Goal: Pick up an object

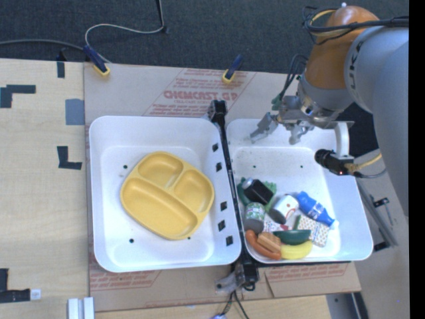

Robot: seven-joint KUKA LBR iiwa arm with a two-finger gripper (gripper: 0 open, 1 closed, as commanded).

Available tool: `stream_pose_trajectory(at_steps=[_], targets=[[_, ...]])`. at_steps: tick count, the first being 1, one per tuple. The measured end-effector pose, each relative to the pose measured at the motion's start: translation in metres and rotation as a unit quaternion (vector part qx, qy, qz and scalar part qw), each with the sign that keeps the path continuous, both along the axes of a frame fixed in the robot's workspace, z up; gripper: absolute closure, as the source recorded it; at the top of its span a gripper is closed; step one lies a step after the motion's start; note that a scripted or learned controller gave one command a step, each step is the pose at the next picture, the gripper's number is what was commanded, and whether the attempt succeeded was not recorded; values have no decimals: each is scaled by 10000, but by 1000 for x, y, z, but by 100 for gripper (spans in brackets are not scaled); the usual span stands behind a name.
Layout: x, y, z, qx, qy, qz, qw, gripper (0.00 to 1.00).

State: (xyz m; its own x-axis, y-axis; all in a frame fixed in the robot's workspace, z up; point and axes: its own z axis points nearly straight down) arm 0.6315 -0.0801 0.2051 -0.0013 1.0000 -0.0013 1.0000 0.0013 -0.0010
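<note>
A brown cardboard sheet (192,98) is lying on a wooden bench (40,178), and two white bins are sitting on it side by side. A dark floor is showing behind the bench, with a black cable (126,28) trailing across it. The left bin (106,244) is holding a yellow plate (167,194) with three sections. The right bin (348,224) is holding a heap of small things, all bunched in its near part. In that heap a blue bottle (313,209) is lying near the right side, a yellow banana (296,250) is lying at the front, an orange carrot (264,243) is lying just beside it, and a white and red cup (285,207) is sitting in the middle. The grey and orange arm (358,45) is reaching in from the right. Its gripper (279,130) is hanging over the far edge of the right bin, well apart from the heap. Its two fingers are spread apart and nothing is between them.
</note>
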Motion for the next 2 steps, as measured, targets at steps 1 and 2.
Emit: stream_pose_trajectory(at_steps=[1, 2], targets=[[-60, -20, -120, 6, -2, -5, 10000, 0], [-60, -20, -110, -3, -14, -3, 10000, 100]])
